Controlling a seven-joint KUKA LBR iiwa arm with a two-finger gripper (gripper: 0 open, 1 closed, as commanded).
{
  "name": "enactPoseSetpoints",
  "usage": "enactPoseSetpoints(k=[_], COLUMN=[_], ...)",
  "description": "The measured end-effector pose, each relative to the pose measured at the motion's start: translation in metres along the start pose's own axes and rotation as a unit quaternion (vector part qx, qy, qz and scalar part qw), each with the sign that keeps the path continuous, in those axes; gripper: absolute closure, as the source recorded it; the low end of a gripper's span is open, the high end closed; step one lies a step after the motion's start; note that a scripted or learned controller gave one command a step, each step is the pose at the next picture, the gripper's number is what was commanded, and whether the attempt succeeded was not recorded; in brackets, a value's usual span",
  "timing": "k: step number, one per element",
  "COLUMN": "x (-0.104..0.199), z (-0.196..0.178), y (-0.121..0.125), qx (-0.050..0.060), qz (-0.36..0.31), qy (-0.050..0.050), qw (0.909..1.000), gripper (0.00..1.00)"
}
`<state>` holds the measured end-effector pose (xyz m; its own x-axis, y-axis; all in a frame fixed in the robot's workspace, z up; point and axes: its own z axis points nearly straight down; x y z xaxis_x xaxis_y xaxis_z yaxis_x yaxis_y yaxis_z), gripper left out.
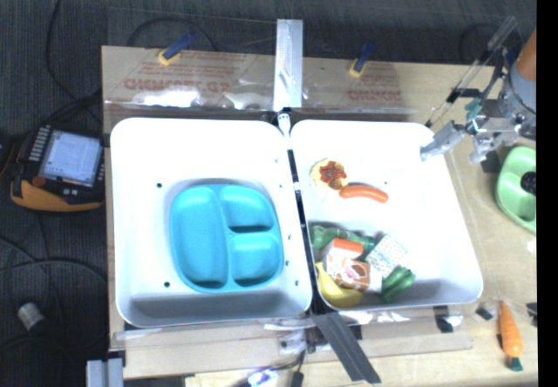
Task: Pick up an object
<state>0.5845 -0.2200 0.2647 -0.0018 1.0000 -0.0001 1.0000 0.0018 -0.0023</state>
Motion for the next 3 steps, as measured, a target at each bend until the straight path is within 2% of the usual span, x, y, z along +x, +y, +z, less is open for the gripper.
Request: enactPoseSetpoints(k=[1, 2, 3], x=[0.049, 0.068, 0.068], z=[0.112, 0.16, 0.151], y=[0.026, 0.027, 0.027], qx=[0.0, -0.012, -0.012], qz=[-0.039, -0.038, -0.038], qy=[0.0, -0.003, -0.002], qw=[0.9992, 0.9992, 0.9992], gripper=[0.0, 0.0, 1.0])
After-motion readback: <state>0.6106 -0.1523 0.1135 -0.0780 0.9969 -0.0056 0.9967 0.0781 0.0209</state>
